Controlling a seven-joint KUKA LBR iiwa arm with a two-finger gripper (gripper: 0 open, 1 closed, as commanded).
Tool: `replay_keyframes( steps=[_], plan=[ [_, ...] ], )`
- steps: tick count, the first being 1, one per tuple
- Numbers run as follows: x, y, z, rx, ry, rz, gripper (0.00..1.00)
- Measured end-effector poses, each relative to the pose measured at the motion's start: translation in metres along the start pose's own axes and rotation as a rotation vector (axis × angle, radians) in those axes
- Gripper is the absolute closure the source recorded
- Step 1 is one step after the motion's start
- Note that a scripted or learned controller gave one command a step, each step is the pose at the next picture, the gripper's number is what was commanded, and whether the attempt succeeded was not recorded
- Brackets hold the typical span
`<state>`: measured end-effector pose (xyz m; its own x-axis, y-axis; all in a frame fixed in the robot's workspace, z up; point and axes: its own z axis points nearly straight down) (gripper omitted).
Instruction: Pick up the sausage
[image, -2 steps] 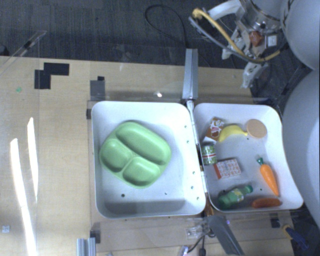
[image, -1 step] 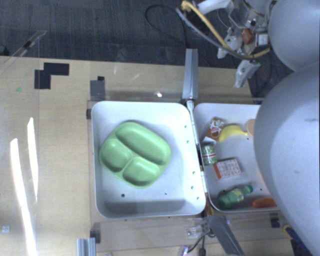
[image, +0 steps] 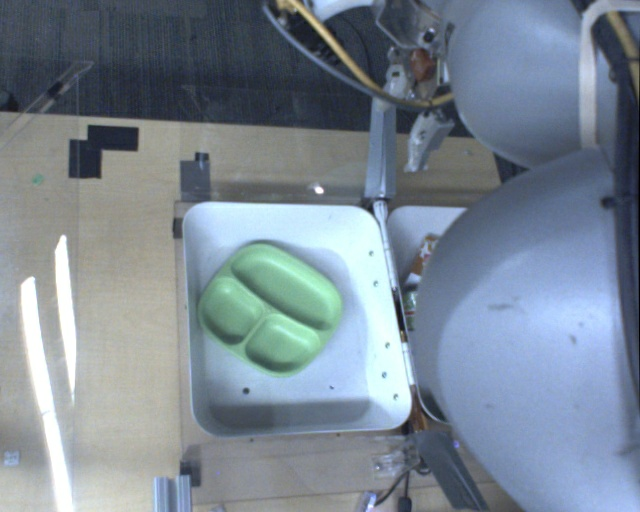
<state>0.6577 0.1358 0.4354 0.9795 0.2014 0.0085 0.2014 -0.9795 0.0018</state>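
Arm's hogging the right bin

Brownish bit (image: 429, 252), maybe the sausage, peeks out right of the green tray (image: 272, 308); can't tell the gripper's state.

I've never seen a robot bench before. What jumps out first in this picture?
A huge grey arm looms over the right bin, hiding most of it. In the left bin sits a bright green three-section tray, the one splash of colour on the bench.
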Motion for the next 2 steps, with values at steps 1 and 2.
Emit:
replay_keyframes(
  steps=[1, 2],
  plan=[
    [-0.0074, 0.0681, 0.0012, -0.002, -0.005, -0.068, 0.0],
    [-0.0074, 0.0674, 0.0012, -0.002, -0.005, -0.069, 0.0]
  ],
)
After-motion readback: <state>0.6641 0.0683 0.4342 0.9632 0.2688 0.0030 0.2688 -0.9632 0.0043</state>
